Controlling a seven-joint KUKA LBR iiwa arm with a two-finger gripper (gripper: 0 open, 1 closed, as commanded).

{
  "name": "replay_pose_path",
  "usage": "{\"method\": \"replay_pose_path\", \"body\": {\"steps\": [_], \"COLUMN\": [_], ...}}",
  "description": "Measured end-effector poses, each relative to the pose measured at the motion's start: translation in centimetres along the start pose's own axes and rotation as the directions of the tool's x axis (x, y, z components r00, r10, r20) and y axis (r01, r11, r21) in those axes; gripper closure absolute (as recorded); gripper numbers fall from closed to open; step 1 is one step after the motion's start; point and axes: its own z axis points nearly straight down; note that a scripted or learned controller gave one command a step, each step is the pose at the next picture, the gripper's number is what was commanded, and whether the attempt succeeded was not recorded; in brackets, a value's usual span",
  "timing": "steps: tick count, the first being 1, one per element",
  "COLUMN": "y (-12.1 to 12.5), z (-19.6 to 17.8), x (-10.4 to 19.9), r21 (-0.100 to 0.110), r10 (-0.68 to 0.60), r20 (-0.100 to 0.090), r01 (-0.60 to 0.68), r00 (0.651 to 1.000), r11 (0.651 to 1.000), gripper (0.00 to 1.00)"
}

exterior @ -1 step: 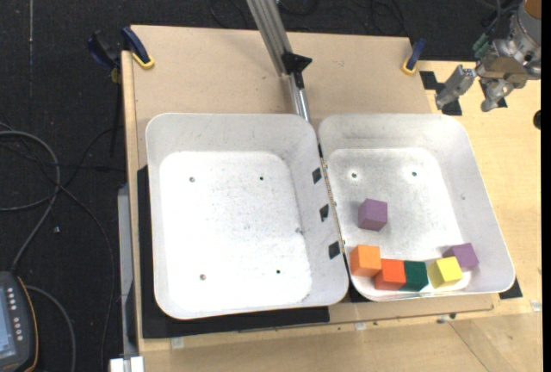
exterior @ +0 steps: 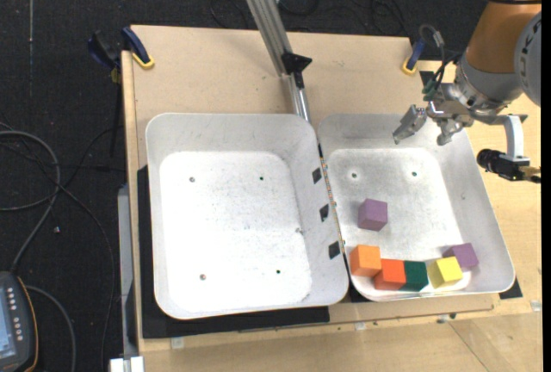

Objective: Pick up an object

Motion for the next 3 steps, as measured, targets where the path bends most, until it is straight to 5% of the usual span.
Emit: {"method": "replay_pose_path", "body": {"steps": [1, 3], "y": [-3.6, -15.3], "z": [6.6, 8.1], "x": [4.8, 8.4], "r21": [0.002, -0.005], "r10": [-0.001, 0.004], "r20": [-0.002, 0.001], "r01": [0.001, -0.004], "r00": [1.0, 1.0], "r11": [1.0, 1.0], "gripper": [0.0, 0.0]}}
